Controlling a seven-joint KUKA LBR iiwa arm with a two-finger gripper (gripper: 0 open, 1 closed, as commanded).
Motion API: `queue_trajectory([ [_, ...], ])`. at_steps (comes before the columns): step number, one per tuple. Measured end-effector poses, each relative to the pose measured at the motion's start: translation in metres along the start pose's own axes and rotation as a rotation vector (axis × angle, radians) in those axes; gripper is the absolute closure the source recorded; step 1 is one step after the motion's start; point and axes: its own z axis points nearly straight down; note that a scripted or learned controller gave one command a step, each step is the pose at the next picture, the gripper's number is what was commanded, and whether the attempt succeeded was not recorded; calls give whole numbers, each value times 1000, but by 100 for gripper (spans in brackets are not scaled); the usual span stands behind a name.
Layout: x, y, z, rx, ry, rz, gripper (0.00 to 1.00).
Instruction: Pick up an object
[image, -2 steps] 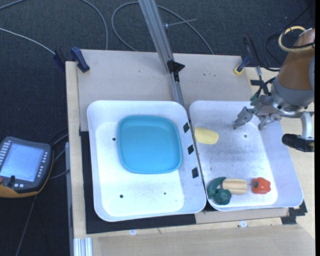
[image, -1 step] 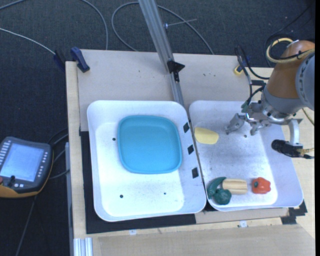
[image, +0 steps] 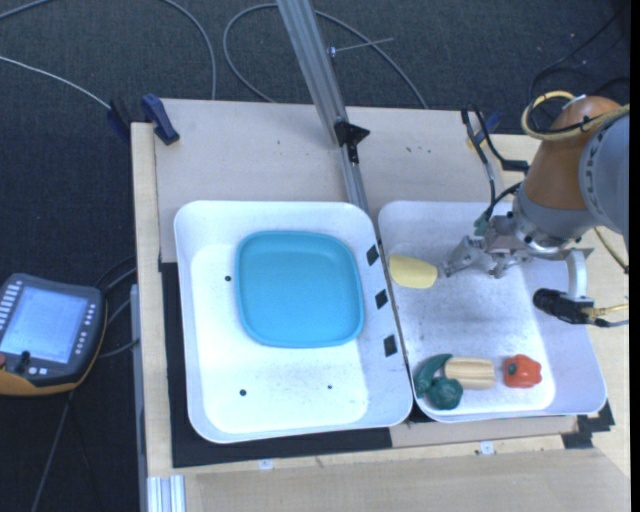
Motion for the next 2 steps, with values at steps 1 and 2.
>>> queue_trajectory([
  [1, 0, 1, -12, -4, -1, 0, 100],
  [2, 3, 8, -57, -7, -1, 0, 100],
])
